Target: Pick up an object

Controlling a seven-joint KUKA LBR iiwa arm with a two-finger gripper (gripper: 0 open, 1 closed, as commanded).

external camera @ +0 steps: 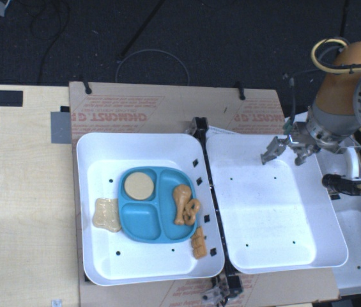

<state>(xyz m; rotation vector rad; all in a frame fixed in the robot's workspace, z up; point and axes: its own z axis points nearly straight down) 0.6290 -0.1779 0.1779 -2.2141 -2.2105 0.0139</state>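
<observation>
White plastic bins on the counter, food toys all on the left.

The left bin [97, 152] holds a blue divided plate [143, 228] with a round tan cracker [138, 185] in one compartment and a tan pretzel-like piece [185, 204] in another. A pale bread slice [107, 214] touches the plate's left edge, and a small orange-brown chunk [198, 243] lies just off its lower right. Over the right bin [276, 222], near its top right corner, the jaws [286, 151] are spread, pinching nothing.
</observation>
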